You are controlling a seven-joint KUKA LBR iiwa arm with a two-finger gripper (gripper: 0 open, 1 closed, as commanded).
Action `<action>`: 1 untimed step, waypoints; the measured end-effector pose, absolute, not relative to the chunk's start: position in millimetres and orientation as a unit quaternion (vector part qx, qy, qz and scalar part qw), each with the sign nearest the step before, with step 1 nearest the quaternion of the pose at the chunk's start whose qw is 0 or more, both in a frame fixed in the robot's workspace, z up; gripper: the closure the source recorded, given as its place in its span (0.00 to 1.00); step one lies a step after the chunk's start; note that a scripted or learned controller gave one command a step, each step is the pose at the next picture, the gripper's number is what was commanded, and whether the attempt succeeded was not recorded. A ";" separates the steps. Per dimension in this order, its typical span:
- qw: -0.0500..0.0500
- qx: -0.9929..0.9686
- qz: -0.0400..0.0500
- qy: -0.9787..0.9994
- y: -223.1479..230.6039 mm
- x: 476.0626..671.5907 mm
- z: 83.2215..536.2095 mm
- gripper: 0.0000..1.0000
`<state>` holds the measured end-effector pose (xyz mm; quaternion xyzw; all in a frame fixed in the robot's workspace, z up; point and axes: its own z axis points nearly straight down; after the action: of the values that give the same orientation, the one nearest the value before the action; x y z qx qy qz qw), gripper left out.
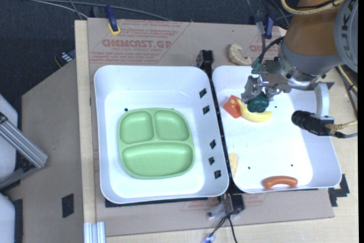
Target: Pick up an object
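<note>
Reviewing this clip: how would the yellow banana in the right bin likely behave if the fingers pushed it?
The banana looks like smooth toy plastic, so probably light and slippery. Its curve suggests it would pivot or slide rather than roll. The teal object and red piece close by would likely get nudged.

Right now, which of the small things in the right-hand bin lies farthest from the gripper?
The orange sausage-shaped piece, alone at the bin's near edge. The yellow banana, green piece and orange-red piece cluster at the gripper.

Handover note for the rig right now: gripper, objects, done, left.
Gripper: low in the right bin, over a cluster of a dark green object, a yellow banana-shaped piece and an orange block; finger state unclear.
Other things: orange sausage-shaped toy at the right bin's near edge; green divided plate in the left bin.
Done: nothing visibly lifted.
Left: secure one object and raise it.
</note>
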<state>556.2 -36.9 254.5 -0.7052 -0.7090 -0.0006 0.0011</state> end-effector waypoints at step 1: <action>0.001 -0.705 0.000 -0.709 8.5 554.7 252.0 1.00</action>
<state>554.7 8.5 252.0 -0.7054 -0.7088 0.0000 0.0014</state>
